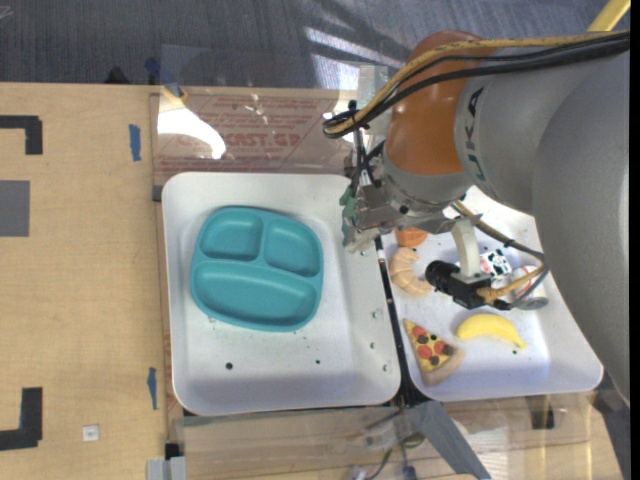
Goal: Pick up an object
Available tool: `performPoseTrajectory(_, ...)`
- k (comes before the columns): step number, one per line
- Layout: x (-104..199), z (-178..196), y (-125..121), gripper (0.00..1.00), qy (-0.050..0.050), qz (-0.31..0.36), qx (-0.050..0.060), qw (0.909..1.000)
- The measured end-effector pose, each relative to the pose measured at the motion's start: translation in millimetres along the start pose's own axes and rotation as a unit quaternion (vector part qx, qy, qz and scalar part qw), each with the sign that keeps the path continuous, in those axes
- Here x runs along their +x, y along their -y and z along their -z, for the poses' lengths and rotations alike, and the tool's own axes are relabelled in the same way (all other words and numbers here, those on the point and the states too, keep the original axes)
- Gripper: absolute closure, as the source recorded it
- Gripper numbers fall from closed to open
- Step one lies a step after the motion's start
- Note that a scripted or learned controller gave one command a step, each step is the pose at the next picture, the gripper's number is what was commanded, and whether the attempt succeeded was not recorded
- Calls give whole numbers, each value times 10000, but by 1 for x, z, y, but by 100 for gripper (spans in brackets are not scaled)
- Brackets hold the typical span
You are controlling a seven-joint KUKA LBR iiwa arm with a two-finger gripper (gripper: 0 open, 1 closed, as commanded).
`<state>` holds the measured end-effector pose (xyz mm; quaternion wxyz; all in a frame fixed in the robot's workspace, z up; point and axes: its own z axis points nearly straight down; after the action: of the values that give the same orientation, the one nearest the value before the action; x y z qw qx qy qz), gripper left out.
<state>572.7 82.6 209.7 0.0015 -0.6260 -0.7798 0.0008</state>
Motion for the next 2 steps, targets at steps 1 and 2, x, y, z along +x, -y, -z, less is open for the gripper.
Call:
performPoseTrajectory(1, -12, -26, 7, 100, 5, -2789, 11, 9603)
performPoseTrajectory(2, 47, -88, 83, 100, 6, -4121, 29, 9111)
